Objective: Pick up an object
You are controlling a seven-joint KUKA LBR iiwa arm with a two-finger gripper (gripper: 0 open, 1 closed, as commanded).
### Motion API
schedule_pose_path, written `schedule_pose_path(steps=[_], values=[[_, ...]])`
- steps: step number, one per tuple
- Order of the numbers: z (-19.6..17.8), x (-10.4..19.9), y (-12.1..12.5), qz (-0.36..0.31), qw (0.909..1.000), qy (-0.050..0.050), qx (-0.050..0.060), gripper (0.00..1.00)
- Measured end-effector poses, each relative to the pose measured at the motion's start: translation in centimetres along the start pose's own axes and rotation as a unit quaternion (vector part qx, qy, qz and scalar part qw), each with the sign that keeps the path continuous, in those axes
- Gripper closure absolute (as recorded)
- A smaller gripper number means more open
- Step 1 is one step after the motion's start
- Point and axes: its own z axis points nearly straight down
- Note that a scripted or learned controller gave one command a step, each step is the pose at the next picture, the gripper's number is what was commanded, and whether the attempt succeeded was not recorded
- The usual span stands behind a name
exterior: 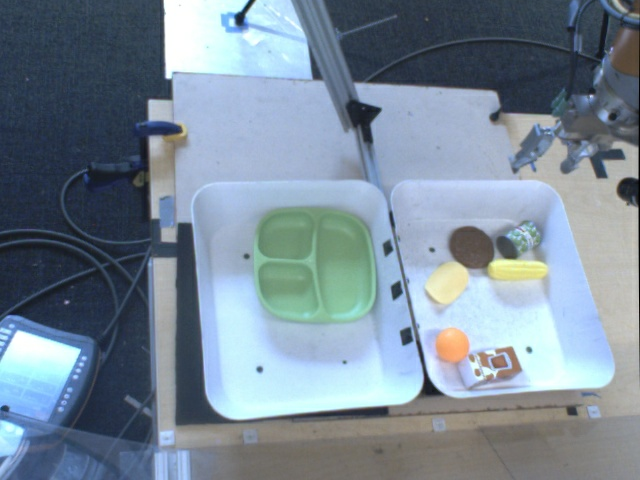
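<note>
The right bin (580,298) holds several small items: a brown round disc (471,246), a green-and-white wrapped piece (522,236), a yellow banana-shaped piece (517,269), a pale yellow lump (447,282), an orange ball (452,344) and a brown-and-white box (494,366). My gripper (558,152) hangs above the bench just beyond the right bin's far right corner. It is open, its fingers spread, with nothing between them. It is well clear of all the items.
A green divided plate (314,264) lies in the left bin (215,298). A slanted metal pole (330,53) crosses the back of the bench down to the gap between the bins. Cables and a teach pendant (40,363) lie on the floor at left.
</note>
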Motion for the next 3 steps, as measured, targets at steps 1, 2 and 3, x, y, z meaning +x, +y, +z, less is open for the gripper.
schedule_pose_path(steps=[1, 2, 3], values=[[0.0, 0.0, 0.0, 0.0, 1.0, 0.0, 0.0, 0.0], [5.0, 0.2, 1.0, -0.001, 1.0, 0.0, 0.002, 0.0], [11.0, 0.9, 1.1, 0.0, 1.0, 0.001, 0.003, 0.0]])
